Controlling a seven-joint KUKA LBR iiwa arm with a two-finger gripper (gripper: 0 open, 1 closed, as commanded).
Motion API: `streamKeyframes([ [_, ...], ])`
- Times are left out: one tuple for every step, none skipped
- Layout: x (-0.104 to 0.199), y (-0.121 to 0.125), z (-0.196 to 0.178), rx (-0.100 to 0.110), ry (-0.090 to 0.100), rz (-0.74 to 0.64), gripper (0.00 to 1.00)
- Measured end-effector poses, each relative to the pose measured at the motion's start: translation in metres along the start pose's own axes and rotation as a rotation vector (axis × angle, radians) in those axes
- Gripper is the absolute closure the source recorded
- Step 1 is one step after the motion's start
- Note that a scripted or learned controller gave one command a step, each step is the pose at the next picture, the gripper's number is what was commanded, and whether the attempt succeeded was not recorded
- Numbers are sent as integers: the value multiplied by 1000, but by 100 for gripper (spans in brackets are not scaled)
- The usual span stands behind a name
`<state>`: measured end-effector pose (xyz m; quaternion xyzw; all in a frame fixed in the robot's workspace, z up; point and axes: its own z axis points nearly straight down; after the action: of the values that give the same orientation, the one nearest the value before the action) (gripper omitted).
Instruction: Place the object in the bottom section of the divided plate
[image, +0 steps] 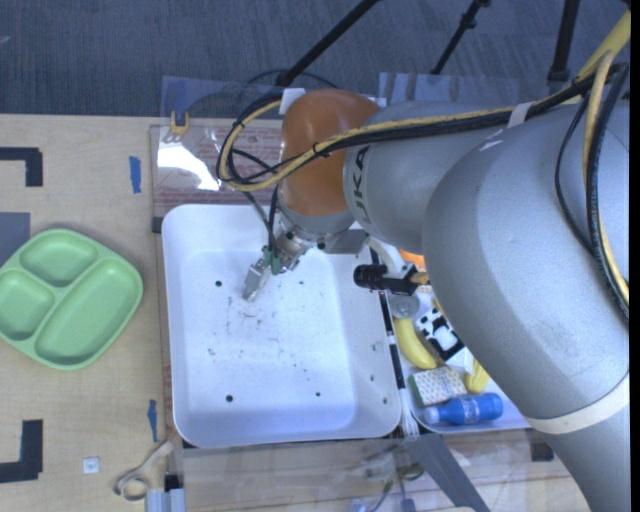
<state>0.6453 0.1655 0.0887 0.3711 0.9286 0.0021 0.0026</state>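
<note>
Pale wooden bench (90, 420) carries what we count as two white bins. Our gripper (256, 281) hangs over the left bin (280, 400); we cannot tell its state. Right bin (520, 424) holds one banana (413, 342) and one blue bottle (462, 410). One green divided plate (66, 297) sits well left.

One fixed camera looks down at a slant on the table (80, 160) from above, near enough that the arm (500, 230) (entering from the right) covers much of the right bin (520, 425).
</note>
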Motion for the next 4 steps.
streamKeyframes([
  [-14,0,-5,1,0,198,0],
  [15,47,-35,4,0,758,0],
  [6,-8,-25,9,1,794,0],
  [41,28,0,1,0,960,0],
])
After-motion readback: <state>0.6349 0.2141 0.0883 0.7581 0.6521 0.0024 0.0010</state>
